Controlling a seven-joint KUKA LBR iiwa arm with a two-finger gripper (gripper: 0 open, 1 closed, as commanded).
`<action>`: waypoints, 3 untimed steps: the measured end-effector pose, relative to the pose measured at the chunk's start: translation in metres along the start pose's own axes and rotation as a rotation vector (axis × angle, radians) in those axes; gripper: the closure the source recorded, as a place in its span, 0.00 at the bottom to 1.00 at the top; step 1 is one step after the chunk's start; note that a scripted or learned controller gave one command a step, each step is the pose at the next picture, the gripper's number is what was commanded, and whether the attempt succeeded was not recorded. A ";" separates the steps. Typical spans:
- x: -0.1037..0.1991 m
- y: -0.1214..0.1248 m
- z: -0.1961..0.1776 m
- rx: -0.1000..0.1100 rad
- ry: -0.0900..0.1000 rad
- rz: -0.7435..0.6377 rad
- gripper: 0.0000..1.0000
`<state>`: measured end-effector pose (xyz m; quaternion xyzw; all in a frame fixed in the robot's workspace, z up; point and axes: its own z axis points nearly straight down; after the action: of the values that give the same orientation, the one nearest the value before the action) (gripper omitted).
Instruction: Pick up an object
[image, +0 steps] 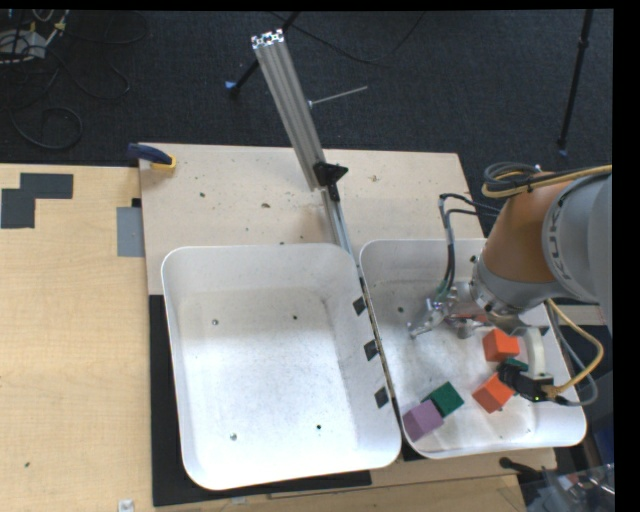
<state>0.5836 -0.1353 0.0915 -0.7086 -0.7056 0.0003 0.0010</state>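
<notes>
The right white bin (400, 250) holds several small blocks. A purple block (422, 418) and a green block (446, 399) lie side by side near its front edge. One orange block (491, 394) lies right of the green one, and a second orange block (500, 346) sits further back, partly under the arm. My gripper (424, 322) hangs low over the bin's middle, left of the orange blocks and behind the green one. The grey arm with its orange band (520, 240) comes in from the right. Nothing shows in the gripper.
The left white bin (200, 262) lies beside the right one, with black clips (371, 349) along their shared edge. A slanted aluminium post (295, 110) rises behind the bins. A blue-and-yellow tool (151, 155) rests at the bench's back left corner. Cables hang beside the arm.
</notes>
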 end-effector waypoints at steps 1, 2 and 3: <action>-0.001 0.000 -0.010 0.000 0.001 0.007 1.00; 0.002 0.002 -0.073 -0.005 -0.001 -0.008 1.00; -0.001 0.008 -0.117 -0.004 -0.002 -0.005 1.00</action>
<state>0.5918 -0.1366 0.2084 -0.7069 -0.7073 -0.0006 -0.0010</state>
